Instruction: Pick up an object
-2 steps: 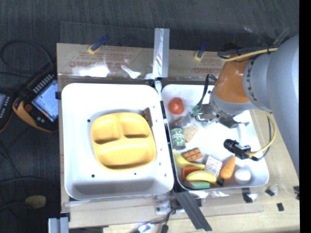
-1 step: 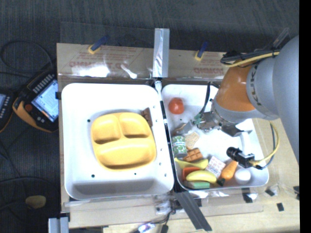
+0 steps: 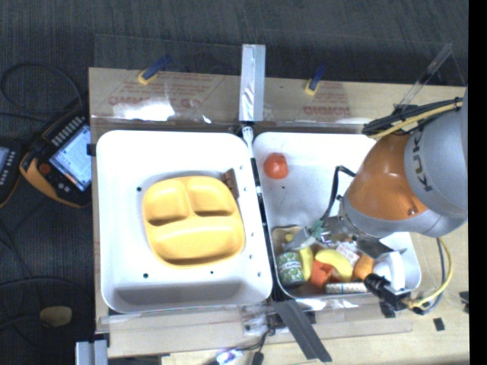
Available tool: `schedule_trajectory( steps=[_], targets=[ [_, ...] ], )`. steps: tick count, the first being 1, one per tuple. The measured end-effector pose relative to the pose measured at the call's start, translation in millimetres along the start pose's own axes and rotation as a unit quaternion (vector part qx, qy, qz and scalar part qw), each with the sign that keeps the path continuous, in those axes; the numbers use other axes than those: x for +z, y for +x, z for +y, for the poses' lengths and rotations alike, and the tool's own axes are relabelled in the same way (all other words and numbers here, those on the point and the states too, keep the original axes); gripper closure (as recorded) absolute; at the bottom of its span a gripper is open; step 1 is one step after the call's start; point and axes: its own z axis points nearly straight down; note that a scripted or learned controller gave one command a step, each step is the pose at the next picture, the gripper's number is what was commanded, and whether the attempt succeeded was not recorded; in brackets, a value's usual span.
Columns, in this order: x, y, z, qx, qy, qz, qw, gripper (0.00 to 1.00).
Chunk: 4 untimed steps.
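The arm (image 3: 403, 181) reached in from the right and hung low over the right bin (image 3: 304, 147). Its jaws were hidden under the wrist, right above a pile of toys (image 3: 323, 265) in the near part of that bin, so I could not tell if they were open or holding anything. The pile had a green can (image 3: 290, 268) and yellow and orange pieces. A small red ball (image 3: 276, 166) sat alone farther back. The left bin (image 3: 114, 204) held a yellow tray (image 3: 193, 219) on the counter (image 3: 449, 310).

"KU" on grey arm (image 3: 445, 166); rest unreadable.
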Motion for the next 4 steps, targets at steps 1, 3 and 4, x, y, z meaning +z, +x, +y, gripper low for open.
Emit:
schedule_trajectory(
  steps=[1,3,4],
  targets=[
    [-11,0,2,0.000,-0.003,0.000,1.0000,1.00],
    [-18,1,2,0.000,-0.001,0.001,1.0000,1.00],
    [-219,-17,-4,-0.029,0.009,0.000,0.9995,1.00]
  ],
)
